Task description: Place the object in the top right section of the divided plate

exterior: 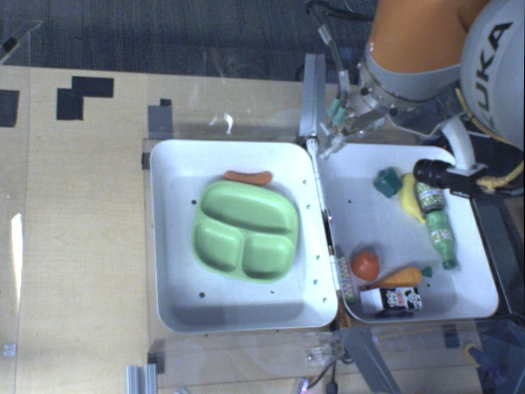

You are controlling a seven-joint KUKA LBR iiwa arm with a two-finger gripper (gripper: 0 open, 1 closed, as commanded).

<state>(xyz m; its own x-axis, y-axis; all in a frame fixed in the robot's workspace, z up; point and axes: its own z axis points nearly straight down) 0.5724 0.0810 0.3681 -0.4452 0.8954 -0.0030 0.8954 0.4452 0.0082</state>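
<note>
Your divided plate (244, 229) is green, smooth moulded plastic with rounded corners, one long section across its far side and two smaller ones nearer the camera; it sits slightly turned in the left bin (168, 245). A small orange-red sausage (247, 176) lies on the bin floor just beyond the plate's far rim. In the right bin (353, 195) you have a teal block (387, 182) touching a yellow banana (409, 197), a green bottle (435, 222), a red tomato (365, 263), an orange carrot (401, 277) and a black-and-white carton (397, 300). The arm (426, 23) hangs over the right bin's far edge, above the pale wooden counter (74, 245). The jaws (335, 135) sit at the divider between the bins; you cannot tell their opening or any hold.
</note>
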